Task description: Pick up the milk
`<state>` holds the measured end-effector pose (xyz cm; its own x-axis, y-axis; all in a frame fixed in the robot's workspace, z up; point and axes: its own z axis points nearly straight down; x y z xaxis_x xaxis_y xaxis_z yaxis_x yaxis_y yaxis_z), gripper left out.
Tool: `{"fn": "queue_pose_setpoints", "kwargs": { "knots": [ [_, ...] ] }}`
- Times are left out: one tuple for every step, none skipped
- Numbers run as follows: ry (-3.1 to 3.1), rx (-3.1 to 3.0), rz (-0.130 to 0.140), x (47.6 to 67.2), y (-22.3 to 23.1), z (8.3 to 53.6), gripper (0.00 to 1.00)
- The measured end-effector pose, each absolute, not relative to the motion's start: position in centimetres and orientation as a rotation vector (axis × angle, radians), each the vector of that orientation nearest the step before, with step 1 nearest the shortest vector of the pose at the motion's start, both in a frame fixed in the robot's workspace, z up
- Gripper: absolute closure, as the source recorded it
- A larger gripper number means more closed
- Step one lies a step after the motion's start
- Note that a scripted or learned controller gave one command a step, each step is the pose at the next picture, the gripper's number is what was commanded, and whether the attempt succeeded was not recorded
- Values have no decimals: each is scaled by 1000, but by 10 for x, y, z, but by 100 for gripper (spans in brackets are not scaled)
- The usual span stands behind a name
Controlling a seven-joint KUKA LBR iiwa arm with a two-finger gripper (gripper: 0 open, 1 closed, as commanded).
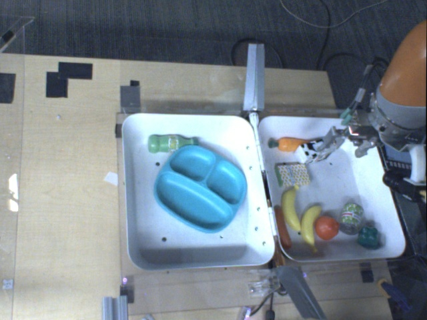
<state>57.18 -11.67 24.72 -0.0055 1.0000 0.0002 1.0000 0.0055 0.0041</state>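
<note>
The milk [306, 153] is a small white carton with black cow patches. It lies in the right bin [373, 179] near the far wall, just right of an orange carrot [289, 144]. My gripper [319, 150] reaches in from the right, low over the bin, and its tip meets the milk's right side. The grey wrist and orange band sit above the bin's far right corner.
A green patterned packet [293, 174] lies just in front of the milk. Two bananas [300, 217], a tomato [326, 227], a red sausage [283, 227], a green ball [352, 214] and a teal item [368, 237] fill the near side. The left bin [140, 199] holds a blue divided plate [200, 187] and a green bottle [170, 143].
</note>
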Motion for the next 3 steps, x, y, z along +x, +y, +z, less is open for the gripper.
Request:
{"fn": "queue_pose_setpoints", "kwargs": {
  "knots": [
    [2358,2070,5,624,-105,183,0],
    [2312,2104,16,619,-137,102,0],
    [2398,2060,-6,669,-181,99,0]
  ]
}}
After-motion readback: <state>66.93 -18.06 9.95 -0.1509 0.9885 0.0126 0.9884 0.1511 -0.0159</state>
